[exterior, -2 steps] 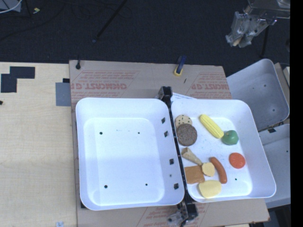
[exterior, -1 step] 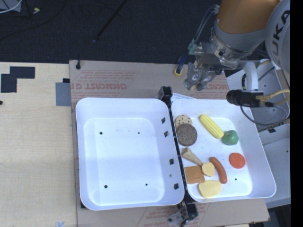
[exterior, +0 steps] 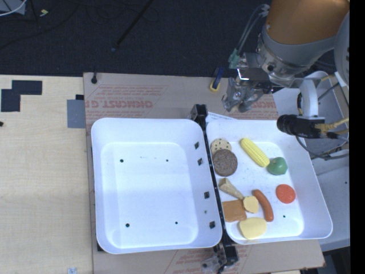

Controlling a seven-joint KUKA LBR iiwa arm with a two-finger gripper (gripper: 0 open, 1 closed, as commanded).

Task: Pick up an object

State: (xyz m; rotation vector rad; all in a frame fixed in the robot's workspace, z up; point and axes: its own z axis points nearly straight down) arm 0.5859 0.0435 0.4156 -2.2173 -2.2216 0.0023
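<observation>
The tool [exterior: 239, 99], grip unreadable, hangs above the right bin's [exterior: 311, 170] upper edge; corn [exterior: 254, 152] lies just below-right, slanting diagonally.

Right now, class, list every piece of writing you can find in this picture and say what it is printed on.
Red print on the cardboard sheet behind the bins: appears mirrored or upside down, too blurred to read with certainty.
More red print on the cardboard at the near edge: too small to read.
The toy foods and white bins carry no visible text.
</observation>
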